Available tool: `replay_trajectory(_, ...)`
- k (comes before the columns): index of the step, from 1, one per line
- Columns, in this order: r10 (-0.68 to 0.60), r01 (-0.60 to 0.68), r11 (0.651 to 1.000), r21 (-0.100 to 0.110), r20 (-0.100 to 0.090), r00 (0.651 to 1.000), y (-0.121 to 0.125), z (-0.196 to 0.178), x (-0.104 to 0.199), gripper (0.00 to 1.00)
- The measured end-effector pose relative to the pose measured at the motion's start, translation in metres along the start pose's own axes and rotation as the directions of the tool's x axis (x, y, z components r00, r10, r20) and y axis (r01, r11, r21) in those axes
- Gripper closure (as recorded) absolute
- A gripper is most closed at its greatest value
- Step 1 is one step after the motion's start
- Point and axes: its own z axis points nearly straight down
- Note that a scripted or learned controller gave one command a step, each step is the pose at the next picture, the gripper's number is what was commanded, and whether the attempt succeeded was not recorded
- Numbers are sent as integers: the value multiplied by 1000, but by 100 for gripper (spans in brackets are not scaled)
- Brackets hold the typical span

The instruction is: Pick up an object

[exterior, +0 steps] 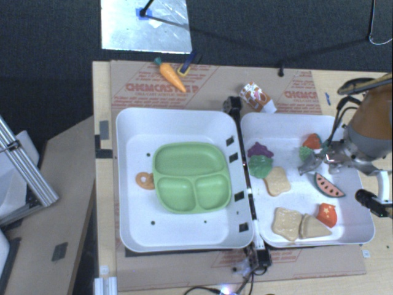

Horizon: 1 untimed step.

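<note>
Gripper (313, 163) low in the right bin (362, 229); finger state unreadable. Watermelon slice (328, 186) lies just beside it, strawberry (311, 141) beyond. Bench (270, 91) is cardboard-topped.

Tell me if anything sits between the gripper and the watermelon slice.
Nothing visible does. The gripper hangs over the right bin, and the watermelon slice lies just below it in the view, with bare white floor between them.

The right bin (307, 241) is crowded — toast, watermelon slice (328, 186), greens (260, 166). Bare floor rings the green tray (190, 177) at left.
</note>
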Motion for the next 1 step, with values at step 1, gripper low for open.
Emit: replay_trajectory(1,0,0,1000,-1,0,1000,1,33,0,0)
